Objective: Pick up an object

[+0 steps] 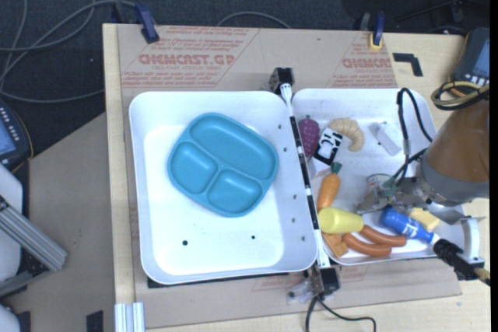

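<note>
While the blue bottle with its yellow cap (pixel 408 225) is lying on its side near the front right corner of the right bin (pixel 354 97), the fingers (pixel 389 198) are hanging just above and to its left, low over the bin floor. Whether anything is sitting between them cannot be told, and how far apart they are standing cannot be told either, since the metal parts there are blurring together. Just in front of the bottle, a red sausage (pixel 376 238) is stretching along the front wall, and to the left of it a yellow pepper-like toy (pixel 340 221) is resting beside the divider. An orange carrot (pixel 328 190) is lying just behind that yellow toy. Farther back, a black-and-white tagged block (pixel 328 145) is sitting beside a purple grape bunch (pixel 310 134), with a tan croissant (pixel 349 131) to their right and a small grey piece (pixel 387 138) well apart near the back right.

Over the right side of that bin, the grey arm (pixel 459 159) is reaching in. In the left bin (pixel 148 190), a blue divided plate (pixel 223 163) is lying flat toward the back. Both bins are resting on the counter (pixel 194 50).
</note>
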{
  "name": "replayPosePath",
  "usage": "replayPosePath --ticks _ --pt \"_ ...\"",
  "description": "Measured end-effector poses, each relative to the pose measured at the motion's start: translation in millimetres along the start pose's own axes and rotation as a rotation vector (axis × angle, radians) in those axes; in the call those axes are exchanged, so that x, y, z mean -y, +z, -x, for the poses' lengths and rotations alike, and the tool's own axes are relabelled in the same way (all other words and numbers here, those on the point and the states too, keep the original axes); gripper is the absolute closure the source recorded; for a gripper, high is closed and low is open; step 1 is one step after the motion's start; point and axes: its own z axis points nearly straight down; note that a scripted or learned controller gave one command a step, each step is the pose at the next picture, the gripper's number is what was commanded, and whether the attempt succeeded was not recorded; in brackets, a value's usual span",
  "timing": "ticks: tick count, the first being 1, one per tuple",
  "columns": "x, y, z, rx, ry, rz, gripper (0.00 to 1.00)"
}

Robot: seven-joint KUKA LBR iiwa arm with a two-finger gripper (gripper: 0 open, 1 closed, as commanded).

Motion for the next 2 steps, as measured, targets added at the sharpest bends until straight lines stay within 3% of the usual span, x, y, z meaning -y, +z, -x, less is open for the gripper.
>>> replayPosePath --ticks 1,2 --pt "-2.0 -10.0 -0.1 0.002 -0.001 0.005 1.00" --pt "-2.3 -19.7 -0.2 0.003 -0.001 0.006 1.00"
